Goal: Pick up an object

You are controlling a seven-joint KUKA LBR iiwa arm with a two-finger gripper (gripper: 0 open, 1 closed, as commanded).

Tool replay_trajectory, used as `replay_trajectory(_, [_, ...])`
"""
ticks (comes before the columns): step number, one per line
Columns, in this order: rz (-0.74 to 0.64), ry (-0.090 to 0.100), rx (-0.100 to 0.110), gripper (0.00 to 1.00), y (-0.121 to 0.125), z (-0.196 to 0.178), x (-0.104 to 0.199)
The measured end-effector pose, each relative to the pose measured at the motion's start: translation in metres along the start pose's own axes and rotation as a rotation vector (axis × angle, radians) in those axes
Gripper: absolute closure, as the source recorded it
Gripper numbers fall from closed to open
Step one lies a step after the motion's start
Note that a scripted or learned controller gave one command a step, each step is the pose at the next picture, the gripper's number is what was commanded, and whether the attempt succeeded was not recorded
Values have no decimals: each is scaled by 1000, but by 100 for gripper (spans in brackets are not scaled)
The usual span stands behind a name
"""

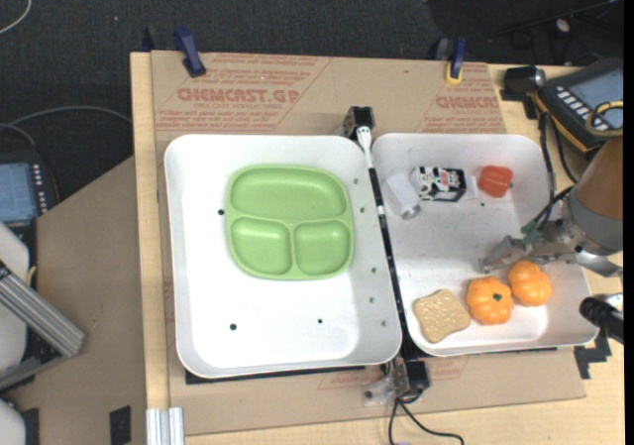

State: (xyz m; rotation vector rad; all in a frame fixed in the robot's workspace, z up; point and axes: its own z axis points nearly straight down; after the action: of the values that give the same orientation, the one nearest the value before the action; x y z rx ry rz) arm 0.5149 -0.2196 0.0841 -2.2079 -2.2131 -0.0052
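Camera view is showing the gripper (507, 253) hanging low in the right bin (451, 146), just left of and above two small orange pumpkins (510, 292) that are sitting side by side near the bin's front right corner. Its fingers are looking spread apart with nothing between them.

The pumpkins are looking like light, hard plastic toys, round and smooth, so probably slippery; pinching across the widest middle is looking safest, since a grip off centre would likely be squirting one out. A flat cracker (441, 313) is lying just left of them, thin and awkward to get under. A small black-and-white carton (440, 182), a grey cup (400, 194) and a red pepper (495, 180) are sitting toward the back, well apart from the gripper.

The pumpkins are touching each other and sitting close to the front and right walls, so finger room there is tight. The middle of the right bin is offering open floor. The left bin (188, 265) is holding a green divided plate (289, 221).
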Motion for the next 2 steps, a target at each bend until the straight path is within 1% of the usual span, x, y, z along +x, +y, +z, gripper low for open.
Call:
replay_trajectory(1, [2,-10,-9,100,1,-16,-2])
replay_trajectory(2, [-7,-13,-18,100,74,-56,60])
